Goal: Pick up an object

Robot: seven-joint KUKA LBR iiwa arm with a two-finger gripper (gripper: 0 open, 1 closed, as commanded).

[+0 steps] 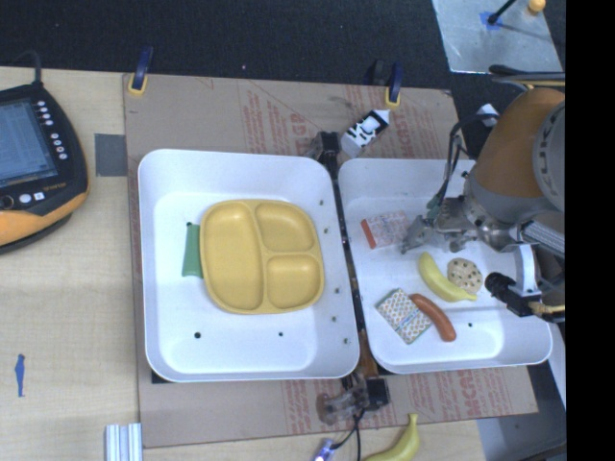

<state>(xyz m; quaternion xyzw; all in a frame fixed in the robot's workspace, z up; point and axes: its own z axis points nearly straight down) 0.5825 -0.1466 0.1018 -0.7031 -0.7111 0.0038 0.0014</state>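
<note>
Pincer [423,238] hangs low in right bin [500,353], just above banana [440,279]; spread or pressed, can't tell. Cookie [464,274], sausage [434,317], packet [404,315] nearby. Yellow tray [259,254] in left bin [173,344]. No legible writing.

The two bins [154,257] look like smooth, slightly glossy white plastic. Inside the left bin, the yellow tray [261,254] has a matt plastic look. Under the bins lies dull brown cardboard [279,113], and beyond it the table [67,296] shows pale wood grain.
</note>
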